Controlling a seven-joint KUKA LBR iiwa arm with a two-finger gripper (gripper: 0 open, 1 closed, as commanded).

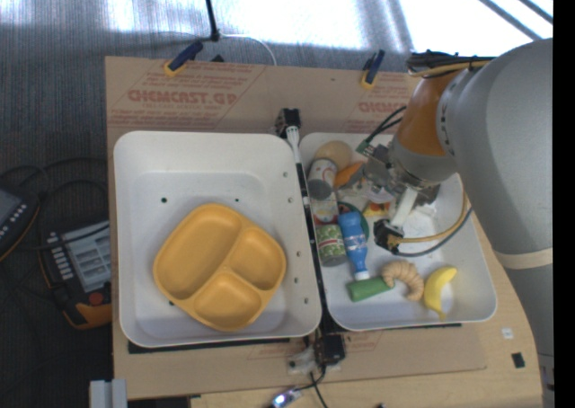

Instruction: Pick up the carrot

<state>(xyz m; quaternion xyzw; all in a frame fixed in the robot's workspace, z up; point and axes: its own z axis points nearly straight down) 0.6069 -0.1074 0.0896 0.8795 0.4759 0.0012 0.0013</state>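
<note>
The gripper hangs low over the far part of the right bin; whether it grips anything, or how it is set, cannot be told. The carrot, orange, lies just left of it, beside a tan jar. Nearer lie a blue bottle, a green piece, a croissant and a banana. The left bin bears a yellow divided plate.

A brown board-topped bench bears two white bins side by side.
</note>
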